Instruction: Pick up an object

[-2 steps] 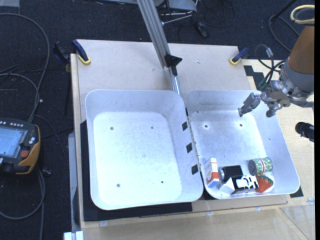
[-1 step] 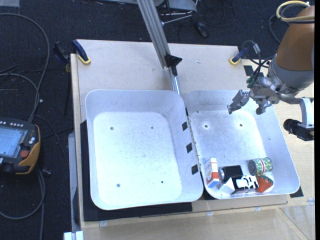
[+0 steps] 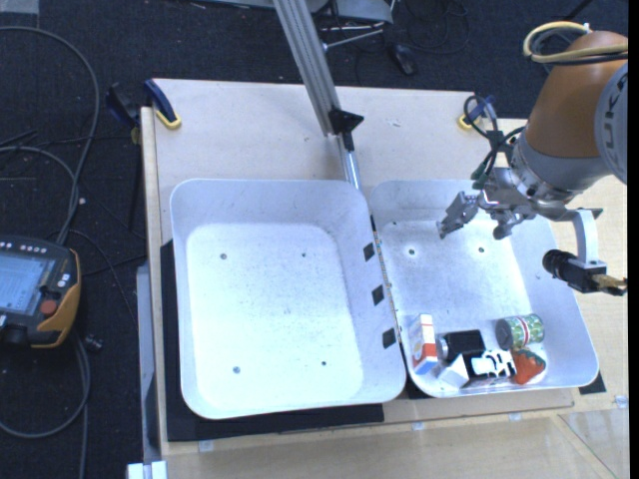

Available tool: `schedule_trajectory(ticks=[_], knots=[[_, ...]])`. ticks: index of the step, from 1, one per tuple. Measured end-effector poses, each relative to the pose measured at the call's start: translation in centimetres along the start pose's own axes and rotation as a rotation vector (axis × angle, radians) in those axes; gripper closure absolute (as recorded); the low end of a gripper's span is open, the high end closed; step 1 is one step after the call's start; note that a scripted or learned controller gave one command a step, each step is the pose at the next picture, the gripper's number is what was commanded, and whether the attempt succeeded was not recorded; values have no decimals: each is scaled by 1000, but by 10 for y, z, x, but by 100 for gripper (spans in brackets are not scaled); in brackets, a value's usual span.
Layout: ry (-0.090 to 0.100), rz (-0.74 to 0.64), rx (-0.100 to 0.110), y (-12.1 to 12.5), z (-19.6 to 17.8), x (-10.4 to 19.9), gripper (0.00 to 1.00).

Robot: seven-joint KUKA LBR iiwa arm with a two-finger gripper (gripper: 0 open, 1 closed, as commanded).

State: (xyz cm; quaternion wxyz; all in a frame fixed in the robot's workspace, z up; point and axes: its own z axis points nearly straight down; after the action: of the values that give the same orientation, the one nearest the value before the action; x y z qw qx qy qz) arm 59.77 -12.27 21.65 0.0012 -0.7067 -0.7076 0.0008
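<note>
My gripper hangs open over the far part of the right bin, its two fingers spread apart with nothing between them. The objects lie well below it in the bin's near corner: a white and red carton, a black box, a black and white packet, a green can and a red piece. They sit crowded together, some touching.
The left bin sits beside the right one, sharing a raised middle edge. A slanted metal pole crosses the far bench. A black knob juts from the arm over the right bin's rim. A handheld pendant lies at far left.
</note>
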Motion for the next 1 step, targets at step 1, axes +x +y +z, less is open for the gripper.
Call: schedule_trajectory(ticks=[1], knots=[[0,-3,-6,36,-46,42,0]])
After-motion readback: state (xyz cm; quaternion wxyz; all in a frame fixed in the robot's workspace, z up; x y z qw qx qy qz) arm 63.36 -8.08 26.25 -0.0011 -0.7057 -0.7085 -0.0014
